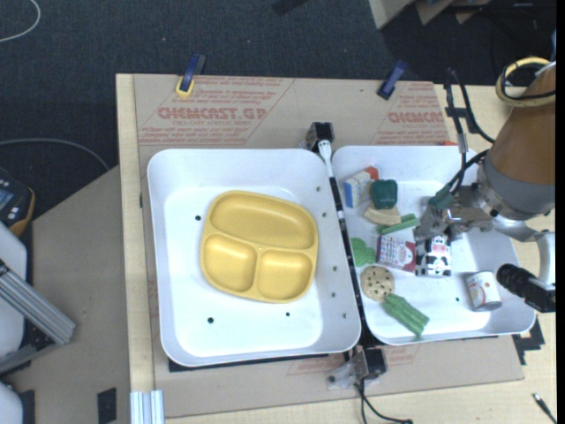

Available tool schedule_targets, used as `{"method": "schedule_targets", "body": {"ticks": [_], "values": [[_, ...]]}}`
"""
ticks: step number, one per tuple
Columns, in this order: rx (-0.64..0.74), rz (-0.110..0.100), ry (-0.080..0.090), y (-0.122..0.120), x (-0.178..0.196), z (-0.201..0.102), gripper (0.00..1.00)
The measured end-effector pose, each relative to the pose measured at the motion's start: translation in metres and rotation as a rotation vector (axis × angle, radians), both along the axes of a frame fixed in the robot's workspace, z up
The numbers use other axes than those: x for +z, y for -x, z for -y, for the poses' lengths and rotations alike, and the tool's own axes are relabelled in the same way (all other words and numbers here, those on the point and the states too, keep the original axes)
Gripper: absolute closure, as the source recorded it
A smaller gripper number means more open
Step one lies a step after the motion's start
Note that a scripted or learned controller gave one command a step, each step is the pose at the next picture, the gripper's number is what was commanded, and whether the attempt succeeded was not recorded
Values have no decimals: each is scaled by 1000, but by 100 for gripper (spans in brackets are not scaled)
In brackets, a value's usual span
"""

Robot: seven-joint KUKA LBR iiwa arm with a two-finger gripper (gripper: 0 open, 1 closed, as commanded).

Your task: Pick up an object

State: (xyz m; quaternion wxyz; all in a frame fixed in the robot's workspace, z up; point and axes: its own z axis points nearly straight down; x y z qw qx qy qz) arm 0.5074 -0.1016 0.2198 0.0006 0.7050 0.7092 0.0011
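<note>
Pincer (434, 237) over black-and-white cow carton (434, 259), right bin (494, 325).

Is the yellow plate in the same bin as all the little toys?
No, the yellow plate lies in the left bin.

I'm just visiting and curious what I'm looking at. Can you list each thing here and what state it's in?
Yellow plastic divided plate: lying flat, right way up, in the left white bin.
Small grey can: tipped on its side in the right white bin.
Round tan cookie: lying flat.
Green pickle-shaped toy: lying down.
Black-and-white carton: under the tool.
</note>
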Motion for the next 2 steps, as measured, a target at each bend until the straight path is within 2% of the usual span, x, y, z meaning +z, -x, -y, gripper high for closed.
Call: {"method": "schedule_targets", "body": {"ticks": [2], "values": [[0, 1, 0, -47, -3, -79, 100]]}}
